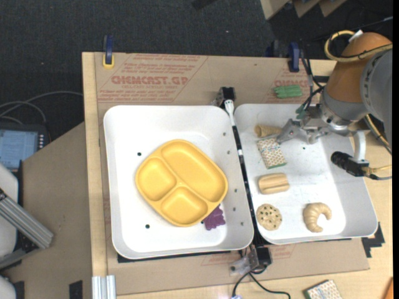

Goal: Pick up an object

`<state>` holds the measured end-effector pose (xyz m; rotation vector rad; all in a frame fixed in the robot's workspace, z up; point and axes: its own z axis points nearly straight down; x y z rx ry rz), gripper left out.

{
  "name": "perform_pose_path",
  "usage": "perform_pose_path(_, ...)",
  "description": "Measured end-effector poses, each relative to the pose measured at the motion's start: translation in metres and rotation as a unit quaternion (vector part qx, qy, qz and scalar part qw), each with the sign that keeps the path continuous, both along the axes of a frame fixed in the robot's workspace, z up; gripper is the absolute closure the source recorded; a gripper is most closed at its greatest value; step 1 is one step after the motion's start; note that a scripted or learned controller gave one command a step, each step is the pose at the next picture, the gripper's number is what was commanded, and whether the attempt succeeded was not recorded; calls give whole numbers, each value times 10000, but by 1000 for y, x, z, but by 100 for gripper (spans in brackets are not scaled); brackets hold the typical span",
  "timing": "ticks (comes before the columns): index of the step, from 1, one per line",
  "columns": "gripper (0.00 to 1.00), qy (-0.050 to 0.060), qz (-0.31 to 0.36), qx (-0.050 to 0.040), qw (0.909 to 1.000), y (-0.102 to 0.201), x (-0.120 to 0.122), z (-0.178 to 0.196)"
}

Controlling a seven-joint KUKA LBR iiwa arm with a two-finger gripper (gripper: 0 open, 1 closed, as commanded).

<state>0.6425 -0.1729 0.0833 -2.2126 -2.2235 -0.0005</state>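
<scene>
My gripper (298, 128) hangs over the upper part of the right bin (349, 195), at the frame's right; I cannot tell its state from this angle. Nothing is seen held.

Right bin contents: a small cone (266, 131) at upper left, just left of my gripper; a speckled packet (272, 152) below it; a tan bread roll (273, 183) mid-left; a cookie (269, 216) lower left; a croissant (317, 216) lower centre.

Left bin (124, 167): a yellow divided plate (181, 181), with purple grapes (214, 218) touching its lower right edge.
</scene>
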Motion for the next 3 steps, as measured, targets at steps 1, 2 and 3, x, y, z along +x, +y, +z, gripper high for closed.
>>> perform_pose_path(1,0,-74,18,-11,10000,77,7,86)
perform_pose_path(2,0,24,-31,-15,10000,51,22,-4)
perform_pose_path(3,0,-10,-8,-15,10000,81,24,10)
